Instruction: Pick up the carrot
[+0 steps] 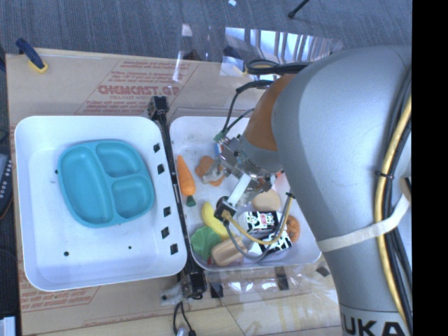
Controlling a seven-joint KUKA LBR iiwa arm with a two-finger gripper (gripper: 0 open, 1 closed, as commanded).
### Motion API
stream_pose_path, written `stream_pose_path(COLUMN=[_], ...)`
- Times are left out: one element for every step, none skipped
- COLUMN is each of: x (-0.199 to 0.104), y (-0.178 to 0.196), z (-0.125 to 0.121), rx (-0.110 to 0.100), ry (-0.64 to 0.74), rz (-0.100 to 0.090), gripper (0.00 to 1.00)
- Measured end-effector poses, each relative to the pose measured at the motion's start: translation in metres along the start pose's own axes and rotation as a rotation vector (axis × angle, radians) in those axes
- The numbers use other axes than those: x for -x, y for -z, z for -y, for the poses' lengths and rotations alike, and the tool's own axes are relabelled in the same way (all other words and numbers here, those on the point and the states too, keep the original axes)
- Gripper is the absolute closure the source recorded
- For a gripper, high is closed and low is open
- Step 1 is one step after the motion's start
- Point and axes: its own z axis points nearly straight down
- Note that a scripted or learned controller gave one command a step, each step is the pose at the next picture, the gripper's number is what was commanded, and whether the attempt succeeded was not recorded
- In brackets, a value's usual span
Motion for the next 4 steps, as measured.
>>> stream_pose_path(x=[-0.067, -0.062, -0.068, -0.066], y=[0.106, 0.101, 0.1, 0.101], z=[-0.029, 0.019, 0.057, 0.036], rx=[0.011, 0.003, 0.003, 0.009], ry=[-0.132, -0.07, 0.024, 0.094], rz=[-0.01, -0.002, -0.001, -0.002], gripper=[0.0, 0.0, 0.0, 0.0])
